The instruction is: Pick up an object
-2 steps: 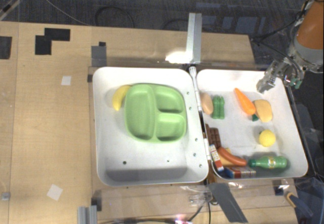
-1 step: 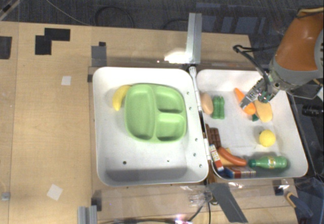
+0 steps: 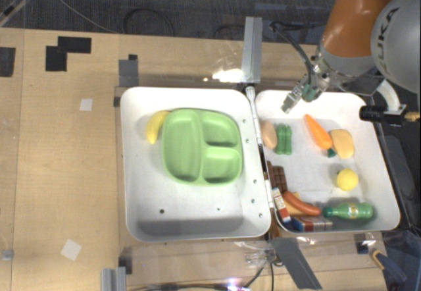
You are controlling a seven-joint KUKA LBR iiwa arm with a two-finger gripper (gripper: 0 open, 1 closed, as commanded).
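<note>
Arm over the right bin, toys spread below.

The gripper [image 3: 297,96] hangs above the far left part of the right bin [image 3: 388,201], nothing visible between its fingers. Under it, near the divider, a tan piece [image 3: 268,135] lies just beside a green block [image 3: 283,139]. To the right a carrot [image 3: 318,132] touches a pale yellow piece [image 3: 342,143], with a lemon [image 3: 346,180] nearer the camera. Along the near wall: a green bottle [image 3: 348,211], a hot dog [image 3: 300,203] and a brown bar [image 3: 277,180]. In the left bin [image 3: 191,224] a green tray [image 3: 200,145] sits with a banana [image 3: 154,126] touching its left edge.
</note>
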